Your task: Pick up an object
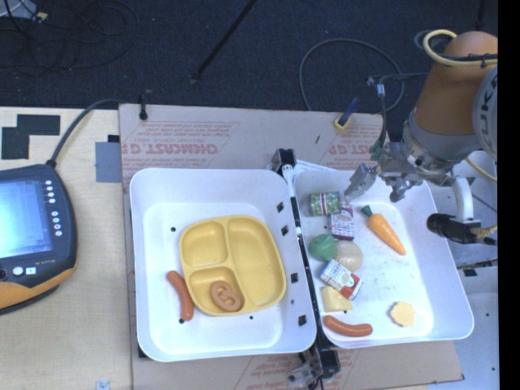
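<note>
Above the far edge of the right bin (pixel 455 299), the claw (pixel 379 185) hangs with its two fingers spread apart and pointing down toward the bin's back wall; nothing sits between them. The grey arm (pixel 445 112) with its orange band reaches in from the right.

Below the claw, the right bin holds a crowd of toy food. A carrot (pixel 384 230) lies slanted, its green tip near the claw's right finger (pixel 400 190) but apart from it. Just left of it, a green can (pixel 324 204) lies on its side, with a small red-and-white carton (pixel 342 225) touching or nearly touching it. Farther forward sit a green vegetable (pixel 322 247), a pale round piece (pixel 349 256) that may be an onion or potato, a second carton (pixel 339 276), a yellow wedge (pixel 332 299), a sausage (pixel 348 327) at the front edge, and a yellow biscuit-like piece (pixel 401 314) off by itself.

The left bin (pixel 154 210) carries a yellow divided tray (pixel 231 262) with a pretzel (pixel 226 296) in its front compartment; another sausage (pixel 181 295) lies just beside the tray's left edge.

Both bins rest on a cardboard sheet (pixel 211 136) on the worktop (pixel 73 124). A handheld control pendant (pixel 32 234) lies at the far left.
</note>
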You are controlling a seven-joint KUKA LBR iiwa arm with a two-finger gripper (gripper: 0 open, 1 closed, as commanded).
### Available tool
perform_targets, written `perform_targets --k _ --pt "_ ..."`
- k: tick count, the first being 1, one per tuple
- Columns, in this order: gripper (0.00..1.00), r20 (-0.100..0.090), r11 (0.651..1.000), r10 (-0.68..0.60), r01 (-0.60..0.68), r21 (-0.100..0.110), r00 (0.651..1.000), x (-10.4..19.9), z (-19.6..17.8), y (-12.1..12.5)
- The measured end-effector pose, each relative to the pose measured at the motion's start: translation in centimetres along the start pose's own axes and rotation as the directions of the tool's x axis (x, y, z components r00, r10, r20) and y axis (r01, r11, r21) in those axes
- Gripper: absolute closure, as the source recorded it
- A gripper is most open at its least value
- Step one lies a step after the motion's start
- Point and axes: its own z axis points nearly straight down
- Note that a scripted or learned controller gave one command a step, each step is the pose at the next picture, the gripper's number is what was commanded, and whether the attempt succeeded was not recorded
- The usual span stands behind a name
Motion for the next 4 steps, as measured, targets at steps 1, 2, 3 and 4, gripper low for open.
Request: perform_targets --k 1,2,3,4 --pt "0.00 -0.002 1.000 0.001 -0.001 0.013 1.000 -0.5 13.0 -2.4" --pt "0.00 -0.001 1.000 -0.003 0.003 0.001 1.000 1.2 15.0 2.9" --pt "0.00 -0.001 1.000 -0.002 0.002 0.006 1.000 1.6 15.0 3.0" --pt "0.00 0.002 1.000 0.003 -0.003 -0.002 1.000 -3.8 14.9 3.1"
